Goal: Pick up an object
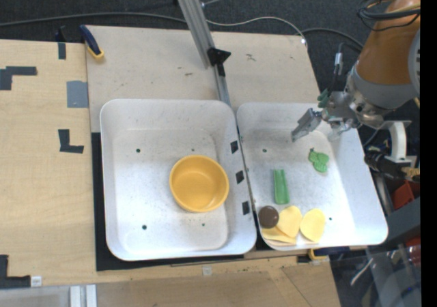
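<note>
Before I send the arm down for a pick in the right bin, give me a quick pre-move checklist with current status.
1. Gripper above the right bin: ok.
2. Nothing seen held in the gripper: ok.
3. Gripper directly over a target: not ok; the small green piece lies below and to its right in the image.
4. Green stick lying apart from the other objects: ok.
5. Brown round piece free of the yellow pieces: not ok, they touch.
6. Finger opening: cannot tell.

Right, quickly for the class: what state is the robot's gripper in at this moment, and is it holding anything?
Gripper: above the right bin, nothing seen in it; open or shut cannot be told.
</note>
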You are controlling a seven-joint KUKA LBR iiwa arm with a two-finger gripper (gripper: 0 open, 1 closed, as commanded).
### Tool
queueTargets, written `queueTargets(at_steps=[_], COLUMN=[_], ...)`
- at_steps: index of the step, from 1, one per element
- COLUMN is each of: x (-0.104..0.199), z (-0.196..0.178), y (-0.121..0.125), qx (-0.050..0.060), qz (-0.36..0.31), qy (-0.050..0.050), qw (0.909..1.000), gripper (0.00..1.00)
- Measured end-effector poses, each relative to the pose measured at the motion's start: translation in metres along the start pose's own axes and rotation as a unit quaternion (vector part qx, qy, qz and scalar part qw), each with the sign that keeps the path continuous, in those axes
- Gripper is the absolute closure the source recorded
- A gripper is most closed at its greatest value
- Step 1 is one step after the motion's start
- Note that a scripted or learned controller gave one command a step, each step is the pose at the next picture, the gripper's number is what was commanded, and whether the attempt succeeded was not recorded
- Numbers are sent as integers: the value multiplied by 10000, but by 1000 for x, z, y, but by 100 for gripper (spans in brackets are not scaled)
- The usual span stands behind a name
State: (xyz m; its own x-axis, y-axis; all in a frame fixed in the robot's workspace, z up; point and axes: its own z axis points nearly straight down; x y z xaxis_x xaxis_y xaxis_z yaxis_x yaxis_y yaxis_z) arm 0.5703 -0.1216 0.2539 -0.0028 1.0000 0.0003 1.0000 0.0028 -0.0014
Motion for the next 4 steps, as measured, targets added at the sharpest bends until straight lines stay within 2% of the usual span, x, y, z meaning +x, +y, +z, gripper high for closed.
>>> queueTargets(at_steps=[1, 2, 4], x=[0, -3, 2], z=[0, 62, 166], y=[0, 4, 12], qx=[0, 33, -7], qz=[2, 7, 5], qy=[1, -1, -10], qw=[10000, 10000, 10000], gripper=[0, 0, 0])
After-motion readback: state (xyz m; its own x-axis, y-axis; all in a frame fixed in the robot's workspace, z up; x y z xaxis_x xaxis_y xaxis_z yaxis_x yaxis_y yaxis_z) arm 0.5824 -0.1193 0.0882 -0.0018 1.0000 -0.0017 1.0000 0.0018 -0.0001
